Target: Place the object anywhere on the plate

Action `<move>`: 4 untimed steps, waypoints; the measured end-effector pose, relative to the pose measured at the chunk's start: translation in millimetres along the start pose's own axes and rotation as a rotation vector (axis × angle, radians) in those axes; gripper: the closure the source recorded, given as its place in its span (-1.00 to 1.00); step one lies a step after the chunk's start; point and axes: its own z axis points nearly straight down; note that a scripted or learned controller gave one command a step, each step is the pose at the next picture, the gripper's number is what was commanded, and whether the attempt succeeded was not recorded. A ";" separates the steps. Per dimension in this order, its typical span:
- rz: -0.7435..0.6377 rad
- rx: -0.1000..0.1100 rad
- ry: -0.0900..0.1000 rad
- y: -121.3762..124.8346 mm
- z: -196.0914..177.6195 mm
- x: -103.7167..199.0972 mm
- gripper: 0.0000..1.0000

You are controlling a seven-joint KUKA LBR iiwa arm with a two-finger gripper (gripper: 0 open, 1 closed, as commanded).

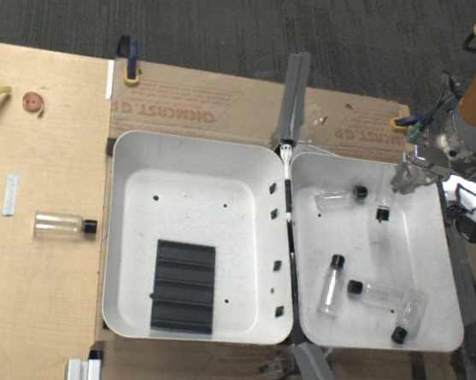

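Camera view: lines run from the near edge of the bench to the far one.
Dark plate (184,287): a black ribbed slab lying flat in the near half of the left bin (127,214), with nothing on it; I take it for the plate the task means.
Nearest vials: in the right bin (442,279), one clear vial (406,321) with a black cap lies at the near right, another (375,292) just beside it, and a third (331,283) lies toward the middle of the bin.
Far vial (338,198): lies tilted near the bin's far wall, with a loose-looking black cap (382,215) a little to its right (too small to be sure it is only a cap).
Outside the bins: one more vial (65,225) lies on the bare bench (19,287) to the left.
Gripper (406,181): hangs over the far right corner of the right bin, near the far vial but apart from it.
Grip: nothing shows between the fingers; how wide they stand I cannot tell.
Step in hand: by my reading, the pick is not yet made.
Next move: likely a descent onto one vial, a closing across its body, then a carry over the divider (288,208) to the plate.
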 end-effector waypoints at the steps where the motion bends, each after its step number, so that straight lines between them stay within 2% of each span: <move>1: 0.000 0.000 0.000 0.0 -0.2 -0.1 -1.00; 2: -0.208 -0.004 -0.001 34.1 -4.3 -39.2 -1.00; 3: -0.320 -0.003 0.000 -24.8 -166.4 -68.5 -1.00; 4: -0.160 -0.002 0.000 7.1 -223.7 -18.8 -1.00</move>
